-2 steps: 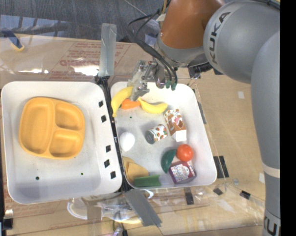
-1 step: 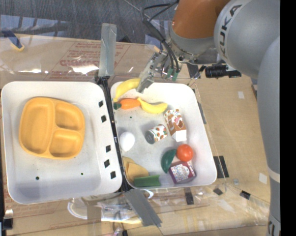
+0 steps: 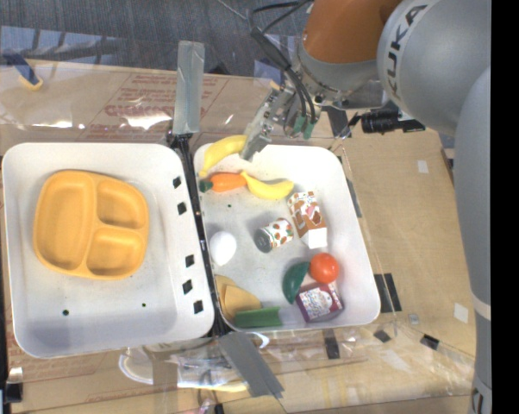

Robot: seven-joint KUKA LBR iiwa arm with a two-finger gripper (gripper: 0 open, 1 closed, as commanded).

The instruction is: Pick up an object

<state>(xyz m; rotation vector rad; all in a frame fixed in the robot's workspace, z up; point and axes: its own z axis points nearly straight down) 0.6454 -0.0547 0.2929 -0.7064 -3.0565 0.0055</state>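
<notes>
The right bin point(image 3: 353, 231) holds several toy foods. At its back edge lie a yellow banana point(image 3: 221, 152), an orange carrot point(image 3: 227, 182) and a second banana point(image 3: 268, 186). Further forward are a small carton point(image 3: 305, 212), a can on its side point(image 3: 277, 234), a white ball point(image 3: 222, 248), a red tomato point(image 3: 324, 267), a green pepper point(image 3: 294, 281), a purple packet point(image 3: 318, 302), a yellow wedge point(image 3: 238, 297) and a green piece point(image 3: 258, 316). My gripper point(image 3: 254, 143) hangs over the bin's back left corner, just right of the first banana, with nothing seen in it.
The left bin point(image 3: 35, 317) bears a yellow divided plate point(image 3: 91, 224). A grey taped strip point(image 3: 188, 84) rises behind the gap between the bins. Brown cardboard point(image 3: 406, 214) lies under and around both bins. The arm's orange band point(image 3: 350, 15) looms over the right bin's back.
</notes>
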